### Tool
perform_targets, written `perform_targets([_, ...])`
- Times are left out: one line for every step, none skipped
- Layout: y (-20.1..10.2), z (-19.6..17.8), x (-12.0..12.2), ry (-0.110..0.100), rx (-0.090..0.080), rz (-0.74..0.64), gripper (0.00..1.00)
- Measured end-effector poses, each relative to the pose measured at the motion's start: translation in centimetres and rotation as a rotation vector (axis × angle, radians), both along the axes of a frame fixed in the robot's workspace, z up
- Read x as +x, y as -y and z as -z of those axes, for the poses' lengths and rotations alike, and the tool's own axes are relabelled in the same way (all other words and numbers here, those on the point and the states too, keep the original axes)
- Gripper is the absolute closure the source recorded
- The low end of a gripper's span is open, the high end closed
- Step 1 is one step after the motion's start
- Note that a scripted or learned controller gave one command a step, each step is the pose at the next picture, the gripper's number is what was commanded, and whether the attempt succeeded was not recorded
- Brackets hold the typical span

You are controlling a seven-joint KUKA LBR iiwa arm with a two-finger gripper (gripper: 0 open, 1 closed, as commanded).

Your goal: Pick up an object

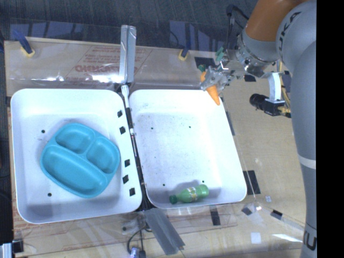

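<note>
1. The gripper (216, 79) sits in the upper right of the frame, just over the far right corner of the right bin (161, 195). A small orange carrot-shaped toy (214, 94) hangs below it, its upper end seemingly pinched between the closed-in fingers.
2. I judge the step in hand to be lifting this piece clear. The hold looks shallow, near the tip, so the rise should be slow and straight.
3. Avoid any sideways swing near the bin's rim, which lies just beside the toy. A knock there could drop it outside the bin.
4. A green bottle (190, 194) lies on its side near the right bin's lower edge, well apart.
5. A blue divided tray (79, 159) rests in the left bin (32, 106).
</note>
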State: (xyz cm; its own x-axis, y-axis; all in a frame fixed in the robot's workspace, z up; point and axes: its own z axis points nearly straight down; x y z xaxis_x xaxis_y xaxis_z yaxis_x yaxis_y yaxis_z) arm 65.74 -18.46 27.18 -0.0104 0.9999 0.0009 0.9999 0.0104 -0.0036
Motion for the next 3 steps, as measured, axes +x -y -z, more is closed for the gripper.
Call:
perform_targets([-0.04,-0.37,0.02,0.002,-0.001,-0.001,1.0])
perform_targets([-0.04,-0.37,0.02,0.002,-0.001,-0.001,0.0])
perform_targets([0.19,-0.52,0.03,0.003,-0.001,0.001,0.0])
